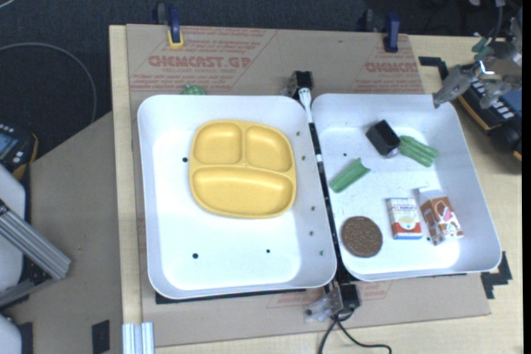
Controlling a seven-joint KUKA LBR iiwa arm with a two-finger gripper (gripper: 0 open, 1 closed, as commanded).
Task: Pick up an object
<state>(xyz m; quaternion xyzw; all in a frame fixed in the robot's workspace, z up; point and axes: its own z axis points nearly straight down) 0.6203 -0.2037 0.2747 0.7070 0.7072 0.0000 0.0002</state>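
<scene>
The right bin (473,178) serves as the landmark here. Inside it lie a black block (382,137) touching a green ridged piece (417,150) near its far wall, a green pod-shaped piece (348,175) toward its left side, a round brown cookie (362,235) at its near edge, and two small snack packets — one red and white (404,218), one brown (440,220) — just beside each other. The claw (455,84) hovers past the bin's far right corner; whether it is wide or narrow, I cannot tell. Left of the bin, touching it, sits the left bin (162,203) with a yellow divided plate (243,168).
</scene>
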